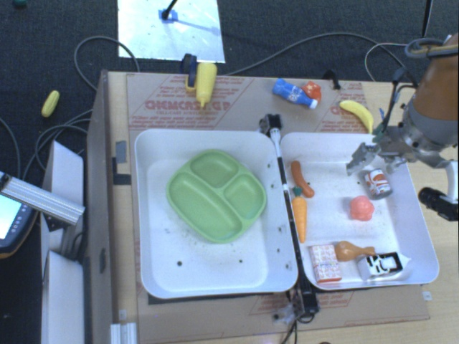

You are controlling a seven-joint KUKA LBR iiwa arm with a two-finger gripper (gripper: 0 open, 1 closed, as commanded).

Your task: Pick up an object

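Table (215, 95) carries two white bins side by side. Left bin (165, 264) holds a green divided plate (216, 195), nothing to grab there that suits me. Right bin (416, 221) has the pickable stuff, and my arm (434, 110) reaches in over its far right corner. The pincer (374, 155) hangs just above a small can (378, 183) lying on its side; whether it's spread or clenched I can't tell from this angle, and nothing is visibly between its tips.

I take the can as my target. To do this well I'd centre over the can's body, turn the wrist so the tips close across its round sides rather than end to end, and go straight down, as it will roll if nudged. The pink ball (362, 208) sits just beside it, so I'd keep my approach off that side. The carrot (299, 218), sausage (302, 179) and small boxes (325, 262) lie well apart, no worry.
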